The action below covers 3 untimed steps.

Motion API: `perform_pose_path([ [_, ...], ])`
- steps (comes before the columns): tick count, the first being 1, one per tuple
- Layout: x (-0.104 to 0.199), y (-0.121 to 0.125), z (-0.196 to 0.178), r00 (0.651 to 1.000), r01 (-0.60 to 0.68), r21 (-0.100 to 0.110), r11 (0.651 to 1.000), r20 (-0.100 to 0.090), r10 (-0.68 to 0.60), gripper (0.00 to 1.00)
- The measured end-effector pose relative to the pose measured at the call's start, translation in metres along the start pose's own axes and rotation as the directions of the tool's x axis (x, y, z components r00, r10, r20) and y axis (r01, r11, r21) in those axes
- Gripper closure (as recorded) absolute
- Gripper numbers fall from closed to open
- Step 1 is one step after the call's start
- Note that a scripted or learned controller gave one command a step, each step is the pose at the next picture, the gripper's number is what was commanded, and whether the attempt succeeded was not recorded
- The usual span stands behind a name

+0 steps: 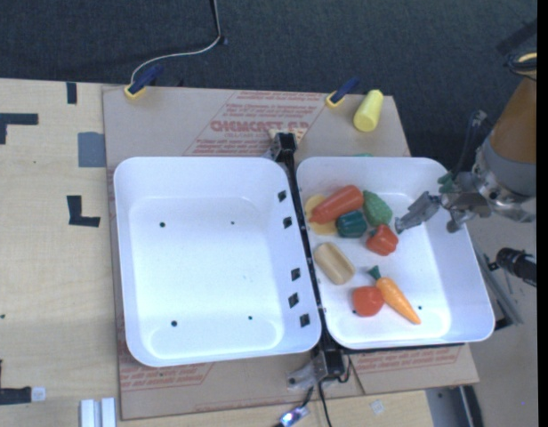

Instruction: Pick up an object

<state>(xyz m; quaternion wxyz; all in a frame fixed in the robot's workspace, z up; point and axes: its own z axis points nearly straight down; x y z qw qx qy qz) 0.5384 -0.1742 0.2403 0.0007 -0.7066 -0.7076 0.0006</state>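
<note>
Several toy foods cluster in the right bin, the red strawberry nearest the pincer, which hangs released and empty just beside it, poised for a descent. The left bin waits alongside.

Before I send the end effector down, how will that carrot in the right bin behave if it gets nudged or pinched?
The carrot looks like a rigid, glossy toy, so probably stiff and a bit slippery. Its tapered, rounded body lies flat, so it may roll or pivot when pushed. It touches the red piece, which would likely shift too.
</note>
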Motion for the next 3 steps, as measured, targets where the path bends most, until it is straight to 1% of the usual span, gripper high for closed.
perform_pose_path([
  [1,0.025,0.031,0.162,1.000,0.002,-0.001,1.000,0.002,-0.002,0.00],
  [2,0.024,0.032,0.144,1.000,0.001,-0.004,1.000,0.001,-0.001,1.00],
  [3,0.119,0.111,0.049,1.000,0.012,-0.016,1.000,-0.002,-0.012,1.00],
])
